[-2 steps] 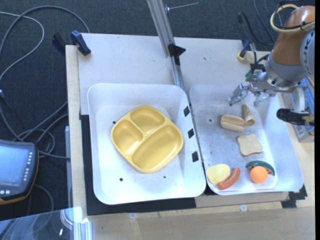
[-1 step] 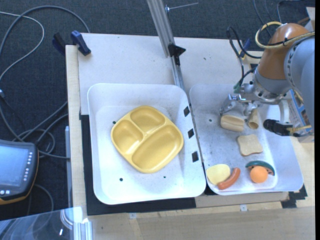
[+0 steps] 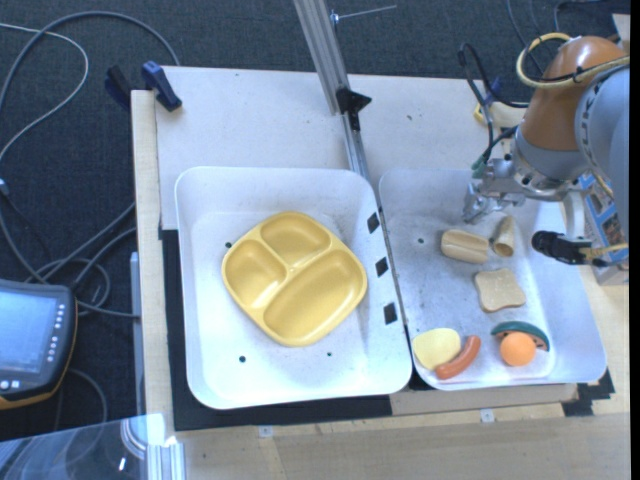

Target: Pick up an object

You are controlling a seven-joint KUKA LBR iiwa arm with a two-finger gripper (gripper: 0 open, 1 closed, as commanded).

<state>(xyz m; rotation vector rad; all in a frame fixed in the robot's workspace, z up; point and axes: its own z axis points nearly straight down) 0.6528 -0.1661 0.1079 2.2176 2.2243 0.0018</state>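
Seen from above at a slant: a white bench point(image 3: 260, 108) bearing two shallow white bins side by side. In the left bin point(image 3: 200, 198), a yellow divided plate point(image 3: 293, 278) lying flat near the middle, three compartments facing up. In the right bin point(image 3: 420, 193), a scatter of toy food: a tan cylinder point(image 3: 464, 246) lying on its side in the upper half, a smaller tan cone-like piece point(image 3: 502, 236) just beside it to the right, a slice of toast point(image 3: 499, 290) below those, and along the near edge a yellow round piece point(image 3: 436, 348) touching a red sausage point(image 3: 458, 358), with an orange ball point(image 3: 517, 349) resting against a dark green curved piece point(image 3: 525, 329) further right. Reaching in from the right, the grey arm with its orange band point(image 3: 565, 98) bent downward over the far right corner of the right bin, wrist pointing steeply at the bin floor. At its tip, the claw point(image 3: 482, 208) low above the bare bin floor, just above and right of the tan cylinder, apart from it. Cannot tell whether wide or narrow; nothing visible between its tips. Nearest pickable pieces, the cylinder and the cone, lying on the bin floor just below the claw
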